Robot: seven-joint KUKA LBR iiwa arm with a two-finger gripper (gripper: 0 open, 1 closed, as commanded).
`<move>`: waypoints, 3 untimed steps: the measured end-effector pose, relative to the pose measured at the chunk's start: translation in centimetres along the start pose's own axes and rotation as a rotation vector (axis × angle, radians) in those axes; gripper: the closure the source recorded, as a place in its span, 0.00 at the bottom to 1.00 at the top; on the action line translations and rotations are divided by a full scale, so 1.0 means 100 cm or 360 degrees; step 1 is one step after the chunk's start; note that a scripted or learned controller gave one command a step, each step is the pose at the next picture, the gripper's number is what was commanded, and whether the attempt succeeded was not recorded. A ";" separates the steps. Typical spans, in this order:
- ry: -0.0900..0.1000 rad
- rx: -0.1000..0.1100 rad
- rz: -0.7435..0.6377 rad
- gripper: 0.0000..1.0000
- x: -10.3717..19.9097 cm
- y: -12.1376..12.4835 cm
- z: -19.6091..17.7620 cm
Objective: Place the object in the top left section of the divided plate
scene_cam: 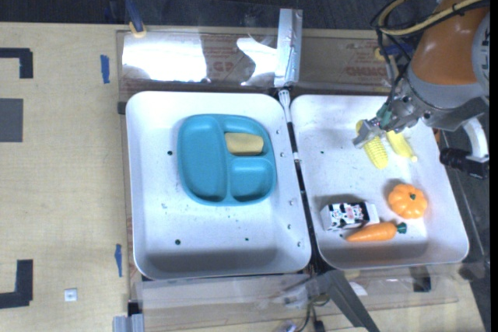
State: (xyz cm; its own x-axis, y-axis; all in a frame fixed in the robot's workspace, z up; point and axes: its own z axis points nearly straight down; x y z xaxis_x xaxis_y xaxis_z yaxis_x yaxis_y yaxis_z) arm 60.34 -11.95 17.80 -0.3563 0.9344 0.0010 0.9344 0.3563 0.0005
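Two shallow white bins sit side by side on a pale wooden counter point(62, 190), seen from above at a slant. No brand or readable writing shows on any item; faint reddish print on the brown strip behind the bins is too blurred to read.

Left bin point(148, 229): a blue divided plate point(204, 159) lies near its middle, with a yellowish bread-like piece point(244, 143) resting in the upper right section as seen from the camera. The plate's large left section and lower right section are bare.

Right bin point(327, 128): the grey arm with its orange band reaches in from the right, its pincer point(375, 128) down at a yellow corn cob point(377, 150). Whether the pincer is apart or together cannot be told at this size, nor whether it has hold of the corn. A second yellow piece point(401, 144) lies just beside the corn. Nearer the camera sit a small orange pumpkin point(408, 200), an orange carrot point(373, 232) and a black-and-white patterned carton point(346, 214) touching the carrot.

Crumpled clear plastic sheet point(202, 50) lies behind the left bin.
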 end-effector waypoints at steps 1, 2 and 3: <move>-0.0001 -0.0005 0.0984 1.00 0.000 -0.036 0.091; -0.0002 -0.0004 0.1299 1.00 0.007 0.033 0.092; -0.0002 -0.0011 0.1334 1.00 0.017 0.044 -0.011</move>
State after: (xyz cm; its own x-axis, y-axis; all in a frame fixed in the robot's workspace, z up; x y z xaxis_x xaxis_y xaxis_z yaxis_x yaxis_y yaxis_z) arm 63.88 -8.84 18.88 0.4563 0.8898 0.0024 0.8898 -0.4563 0.0064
